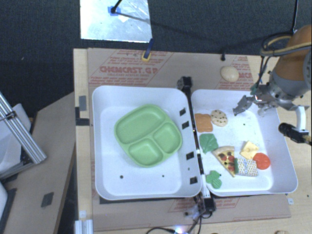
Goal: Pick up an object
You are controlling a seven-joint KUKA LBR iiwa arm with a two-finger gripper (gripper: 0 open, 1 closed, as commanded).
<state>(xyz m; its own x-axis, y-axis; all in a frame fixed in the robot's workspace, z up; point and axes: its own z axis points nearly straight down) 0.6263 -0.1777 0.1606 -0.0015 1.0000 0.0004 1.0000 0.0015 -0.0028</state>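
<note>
I see my grey two-finger gripper (242, 106) hovering over the right shallow white bin (279, 156), jaws seemingly apart and empty, near the round chocolate-chip cookie (219, 117).

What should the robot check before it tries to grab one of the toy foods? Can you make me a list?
1. Toys to grab lie in the right bin: ok. The cookie, toast, pizza slice, cheese and tomato are all there.
2. Tool is over the right bin: ok, above its upper part.
3. Tool is free of toys: ok, nothing shows between its fingers.
4. A toy with room around it: ok, the cookie has bare floor to its right.
5. Tool right above a toy: not ok, it hangs up and right of the cookie.
6. Green plate out of the way: ok, it sits in the left bin.
</note>
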